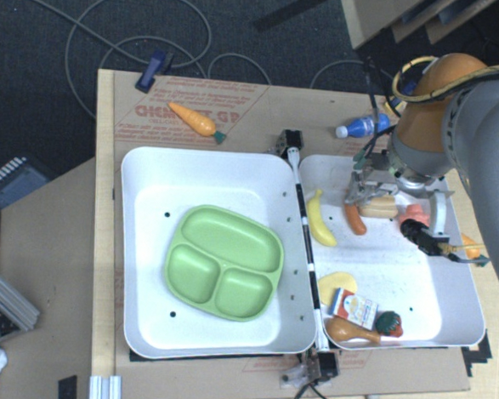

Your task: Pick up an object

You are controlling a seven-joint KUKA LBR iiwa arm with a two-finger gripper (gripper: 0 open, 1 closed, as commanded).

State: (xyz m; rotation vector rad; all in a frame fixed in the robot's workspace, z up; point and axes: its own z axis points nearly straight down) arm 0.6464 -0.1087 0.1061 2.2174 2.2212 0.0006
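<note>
The tool point(371, 194) hangs low in the right bin point(458, 324), right over a small orange-red sausage-shaped toy point(355, 219); from here I can't tell its state. The toy lies near the bin's far end, just right of a yellow banana point(320, 222). I'd guess it's light, stiff plastic, smooth and rounded, so likely to squirt out sideways. Best bite: across its narrow middle. In the left bin point(137, 229) sits a green divided plate point(224, 261), and a carrot point(194, 120) rests on the desk point(120, 100) beyond.
</note>
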